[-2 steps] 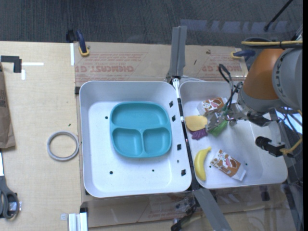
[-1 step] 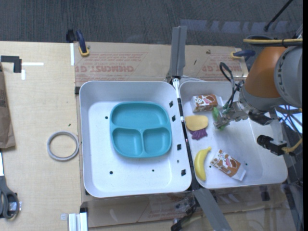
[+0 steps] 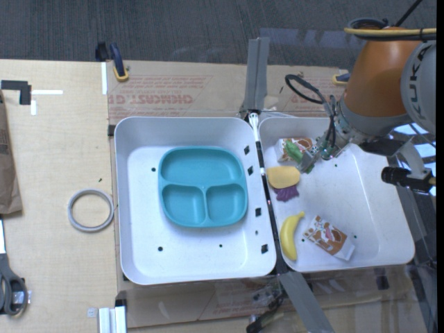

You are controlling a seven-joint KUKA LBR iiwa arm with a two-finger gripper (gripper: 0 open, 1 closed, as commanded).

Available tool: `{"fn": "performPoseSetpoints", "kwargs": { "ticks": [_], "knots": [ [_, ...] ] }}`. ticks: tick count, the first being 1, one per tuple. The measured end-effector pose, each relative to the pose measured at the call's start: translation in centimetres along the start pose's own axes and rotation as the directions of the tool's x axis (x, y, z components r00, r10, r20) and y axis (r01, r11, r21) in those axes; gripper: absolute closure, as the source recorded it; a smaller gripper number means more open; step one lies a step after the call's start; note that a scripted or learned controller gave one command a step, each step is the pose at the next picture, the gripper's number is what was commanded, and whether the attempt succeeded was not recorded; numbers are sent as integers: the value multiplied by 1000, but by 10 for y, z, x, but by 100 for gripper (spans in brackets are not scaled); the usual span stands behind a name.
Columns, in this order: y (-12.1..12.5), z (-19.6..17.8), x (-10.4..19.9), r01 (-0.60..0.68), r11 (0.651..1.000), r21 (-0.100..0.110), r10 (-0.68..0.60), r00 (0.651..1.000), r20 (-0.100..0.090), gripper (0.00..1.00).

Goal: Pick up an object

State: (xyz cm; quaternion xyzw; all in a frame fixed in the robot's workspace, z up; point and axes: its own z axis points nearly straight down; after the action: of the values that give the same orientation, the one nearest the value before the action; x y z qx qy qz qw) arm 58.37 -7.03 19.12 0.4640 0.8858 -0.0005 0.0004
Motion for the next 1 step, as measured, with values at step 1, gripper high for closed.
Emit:
{"fn": "performPoseSetpoints", "kwargs": {
  "ticks": [1],
  "knots": [
    [-18,0,-11,-56,998,1,56,998,-1,100]
  ]
}}
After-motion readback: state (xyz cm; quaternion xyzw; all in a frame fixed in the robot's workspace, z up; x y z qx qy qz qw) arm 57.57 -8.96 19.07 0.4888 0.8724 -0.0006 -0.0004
